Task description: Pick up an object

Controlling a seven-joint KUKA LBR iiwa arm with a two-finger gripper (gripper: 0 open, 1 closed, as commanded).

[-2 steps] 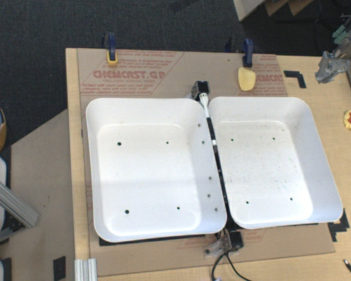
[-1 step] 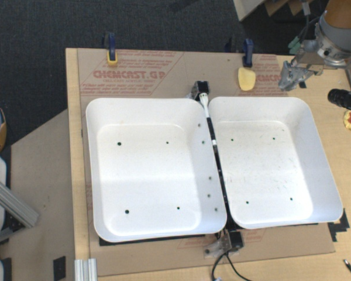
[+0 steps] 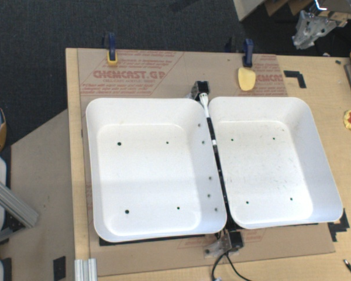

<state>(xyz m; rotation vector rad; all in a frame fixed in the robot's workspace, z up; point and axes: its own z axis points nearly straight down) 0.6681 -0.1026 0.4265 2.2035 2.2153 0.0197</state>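
As I watch from the overhead cam, gripper (image 3: 309, 29): grey metal piece at far top right, off the board, well away from both bins; blurry.
Grip state: can't tell how far open it is or if it has hold of anything.
Left bin (image 3: 91, 157): white, shallow, sits on the board; I see four small dark dots on its floor.
Right bin (image 3: 324, 151): white, touching the left bin along the mid seam; dark dots plus fine specks on its floor.
Object to pick: can't tell which item it is.
Yellow piece (image 3: 246, 78): lies on the board just behind the right bin's back rim, under the right blue clamp (image 3: 247, 48).
Red-yellow thing (image 3: 350, 119): at the board's right edge, cut off by the frame; can't ID it.
Board (image 3: 76, 98): brown, printed lettering, 2nd blue clamp (image 3: 110, 41) at back left.
Black strip (image 3: 214, 154): runs along the seam btwn the bins, front to back.
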